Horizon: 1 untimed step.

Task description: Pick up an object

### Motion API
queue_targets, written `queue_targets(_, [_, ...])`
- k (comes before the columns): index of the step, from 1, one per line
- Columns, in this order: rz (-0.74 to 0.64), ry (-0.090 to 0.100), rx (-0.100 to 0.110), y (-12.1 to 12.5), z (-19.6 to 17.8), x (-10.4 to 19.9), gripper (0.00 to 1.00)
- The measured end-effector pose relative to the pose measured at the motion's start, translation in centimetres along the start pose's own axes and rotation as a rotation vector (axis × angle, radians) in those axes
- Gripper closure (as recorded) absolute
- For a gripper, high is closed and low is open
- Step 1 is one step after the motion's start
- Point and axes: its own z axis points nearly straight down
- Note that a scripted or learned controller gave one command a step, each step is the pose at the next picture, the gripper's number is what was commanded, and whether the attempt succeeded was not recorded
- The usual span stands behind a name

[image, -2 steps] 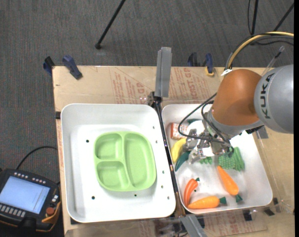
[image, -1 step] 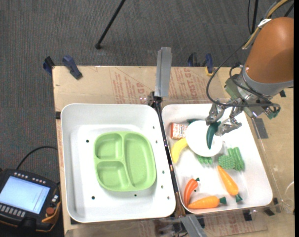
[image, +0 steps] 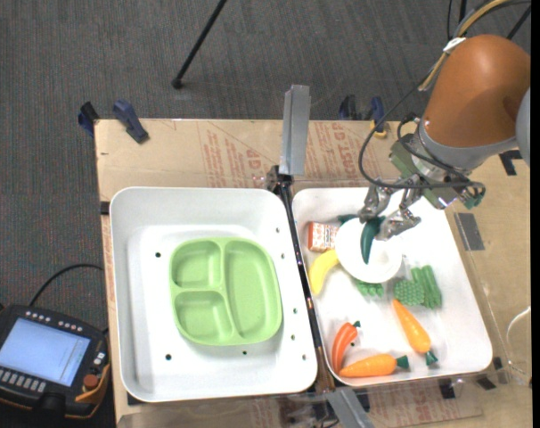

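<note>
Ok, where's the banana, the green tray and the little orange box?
banana (image: 321, 271): camera view, middle of its yellow curve.
green tray (image: 225, 291): camera view, divider between its compartments.
orange box (image: 321, 235): camera view, its top face.

One fixed camera looks down aslant on both white bins (image: 127, 239)

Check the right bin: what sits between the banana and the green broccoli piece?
In the camera view, a white plate lies between the banana and the green broccoli piece, with a small green leafy item at the plate's lower edge.
</note>
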Motion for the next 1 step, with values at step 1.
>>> queue_targets(1, [-0.157,0.002,-0.002,2.91,13.00,3.26,1.00])
